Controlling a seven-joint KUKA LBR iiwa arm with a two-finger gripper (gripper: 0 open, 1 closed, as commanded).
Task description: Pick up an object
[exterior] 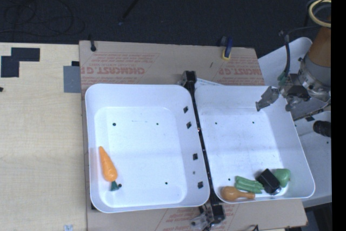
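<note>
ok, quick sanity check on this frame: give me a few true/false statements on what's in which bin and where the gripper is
1. The carrot lies in the left bin. True.
2. The gripper hangs above the carrot. False: it is at the upper right edge of the right bin, far from the carrot.
3. A black object lies in the right bin's near right corner, against green items. True.
4. The gripper holds the orange pear-shaped toy. False: the toy lies on the right bin's floor at its near edge.
5. The carrot sits in the middle of its bin. False: it lies by the left wall, near the front corner.
</note>
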